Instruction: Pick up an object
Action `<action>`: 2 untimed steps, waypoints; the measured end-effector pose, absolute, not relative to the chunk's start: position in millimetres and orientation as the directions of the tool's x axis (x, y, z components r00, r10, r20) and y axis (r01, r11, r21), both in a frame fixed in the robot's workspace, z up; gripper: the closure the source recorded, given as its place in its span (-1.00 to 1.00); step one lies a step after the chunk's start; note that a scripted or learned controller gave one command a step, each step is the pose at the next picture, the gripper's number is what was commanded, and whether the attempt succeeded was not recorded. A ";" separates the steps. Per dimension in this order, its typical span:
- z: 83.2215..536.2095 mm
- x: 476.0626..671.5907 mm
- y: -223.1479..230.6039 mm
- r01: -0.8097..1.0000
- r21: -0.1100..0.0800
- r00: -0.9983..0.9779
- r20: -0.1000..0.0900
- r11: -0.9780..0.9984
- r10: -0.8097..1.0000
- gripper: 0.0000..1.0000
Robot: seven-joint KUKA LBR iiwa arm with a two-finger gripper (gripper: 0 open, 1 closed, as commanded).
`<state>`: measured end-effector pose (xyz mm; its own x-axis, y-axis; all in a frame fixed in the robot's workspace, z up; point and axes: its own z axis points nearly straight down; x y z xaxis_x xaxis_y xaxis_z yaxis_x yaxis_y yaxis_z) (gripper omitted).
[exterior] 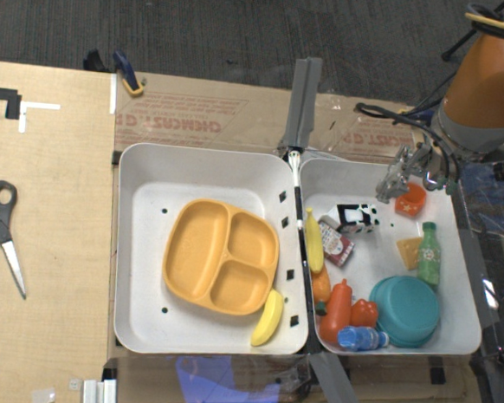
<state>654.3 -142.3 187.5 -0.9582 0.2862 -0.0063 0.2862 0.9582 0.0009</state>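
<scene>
My gripper (398, 183) hangs over the far right corner of the right bin (466, 283), below the arm's orange band. A small red-orange object (412, 200) lies just to its right, close beside it. A black-and-white toy cow (357, 218), a red packet (336, 245), a cheese wedge (408, 250) and a green bottle (429, 253) lie further forward in that bin. At the near side are a teal bowl (408, 310), a red bottle (339, 308), a tomato (365, 312) and a blue bottle (364, 339).
The left bin (137, 231) holds a yellow-orange divided plate (222, 256) and a banana (268, 318). A yellow piece (315, 243) lies along the wall between the bins. Scissors (3, 231) rest on the wooden bench at far left, and a blue clamp (128, 73) behind.
</scene>
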 end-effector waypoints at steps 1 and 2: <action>125.0 649.5 -110.7 0.217 0.002 -0.976 -0.037 0.976 0.217 1.00; 153.2 654.0 -189.5 -0.039 -0.002 -0.999 -0.008 0.999 -0.039 1.00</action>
<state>654.0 -189.5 153.2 -0.9992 -0.0391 -0.0080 -0.0391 0.9992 -0.0023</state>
